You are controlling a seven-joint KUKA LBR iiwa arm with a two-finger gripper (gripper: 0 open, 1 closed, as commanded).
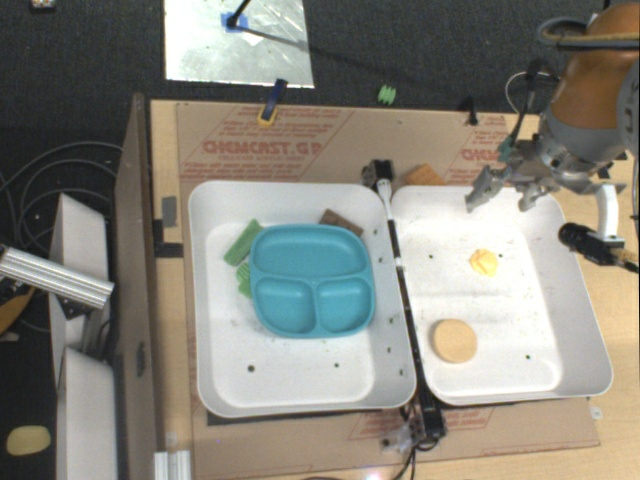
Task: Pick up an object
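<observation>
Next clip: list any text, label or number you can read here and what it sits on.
"CHEMCAST GP": red print on the brown board under the bins, left of centre; last letters are unsure.
A second red print on the board near the right bin, by the gripper: too blurred to read.
Smaller red lines around both: too small to read.

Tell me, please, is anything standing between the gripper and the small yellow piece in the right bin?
Nothing visible does. The gripper hangs open over the right white bin's far edge; bare floor separates it from the small yellow piece.
</observation>
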